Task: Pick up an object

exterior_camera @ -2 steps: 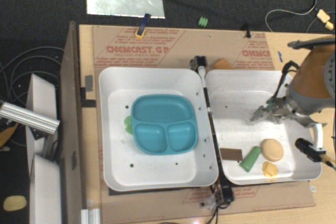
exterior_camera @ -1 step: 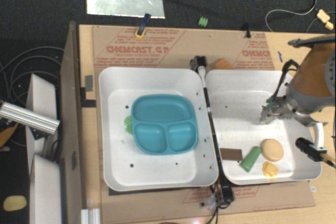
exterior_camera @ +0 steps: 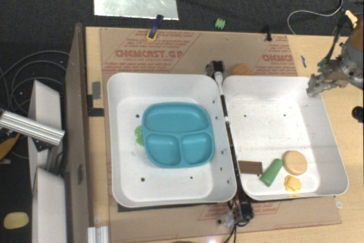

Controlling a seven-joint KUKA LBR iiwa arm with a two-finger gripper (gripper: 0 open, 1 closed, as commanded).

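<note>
Scanning from the far side of the table toward the arm: the left bin sits well away from the gripper, across the divider. It carries a teal divided tray with three compartments, set flat near the bin's middle. A scrap of green pokes out at the tray's far edge; what it is cannot be told.

Nearer the gripper, the right bin holds a small cluster in its front part, below and to the left of the gripper and well apart from it. Brown flat block, touching or just beside a green cylinder lying tilted. Just beside that, a tan round disc, and a small yellow piece just in front of the disc.

Gripper hangs over the bin's back right corner, at the rim, nothing seen between it and the bin floor. Open or closed: cannot tell at this angle.

Step in hand, by judgement: approach, no grasp begun. Next move calls for travel toward the front cluster, then descent onto one item. The green cylinder looks the likeliest pick: smooth, rounded, longish, narrow enough to span, though its neighbours crowd both sides and could be nudged.
</note>
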